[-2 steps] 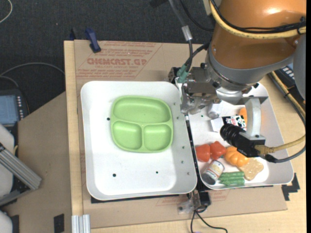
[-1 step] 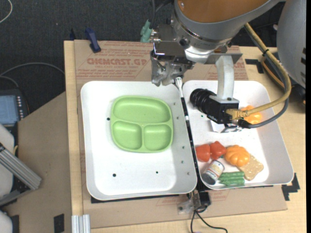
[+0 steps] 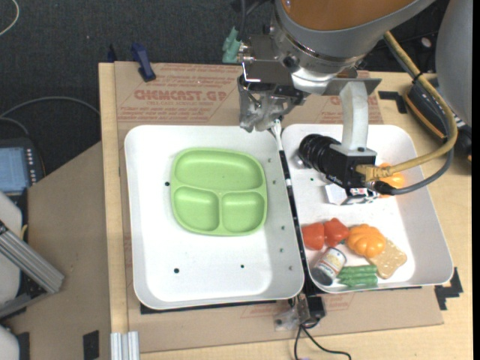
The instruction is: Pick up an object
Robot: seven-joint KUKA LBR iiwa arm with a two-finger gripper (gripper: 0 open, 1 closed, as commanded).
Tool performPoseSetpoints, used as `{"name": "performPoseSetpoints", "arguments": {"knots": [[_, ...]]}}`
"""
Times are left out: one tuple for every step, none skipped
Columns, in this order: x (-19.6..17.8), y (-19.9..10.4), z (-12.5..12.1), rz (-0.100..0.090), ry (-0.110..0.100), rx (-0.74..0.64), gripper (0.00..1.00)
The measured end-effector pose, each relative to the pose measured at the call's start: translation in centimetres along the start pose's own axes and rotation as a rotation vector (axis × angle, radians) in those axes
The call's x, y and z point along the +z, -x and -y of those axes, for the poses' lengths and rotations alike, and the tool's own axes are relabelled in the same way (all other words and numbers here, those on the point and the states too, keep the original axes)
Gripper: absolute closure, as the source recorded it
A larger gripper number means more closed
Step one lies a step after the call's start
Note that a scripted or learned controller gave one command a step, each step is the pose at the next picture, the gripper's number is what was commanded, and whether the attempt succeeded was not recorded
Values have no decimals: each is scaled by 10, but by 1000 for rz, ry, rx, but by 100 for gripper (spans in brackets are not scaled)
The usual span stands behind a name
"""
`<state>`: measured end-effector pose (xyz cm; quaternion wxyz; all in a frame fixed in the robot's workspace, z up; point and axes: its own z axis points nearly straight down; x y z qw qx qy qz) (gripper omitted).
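Here the gripper (image 3: 260,118) hangs over the far rim where the two bins meet; finger state can't be told from this angle, nothing visibly held; left bin (image 3: 146,223) holds a green divided plate (image 3: 219,191); right bin (image 3: 424,208) has red pepper (image 3: 324,233), orange pepper (image 3: 365,240), cracker (image 3: 389,260), small can (image 3: 328,263), green beans (image 3: 356,277) clustered at its near end.

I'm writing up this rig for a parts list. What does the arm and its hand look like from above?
The arm is a bulky rounded body with a wide orange band and a grey ring below it, ending in a white collar. The hand is bare grey metal on a boxy dark block. A white bracket carries a black cylindrical unit, with a yellow cable looping away.
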<state>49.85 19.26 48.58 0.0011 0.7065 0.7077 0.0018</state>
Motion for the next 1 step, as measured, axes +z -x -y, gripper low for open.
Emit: {"name": "performPoseSetpoints", "arguments": {"knots": [[52, 61, -1, 3, -11, 8, 100]]}}
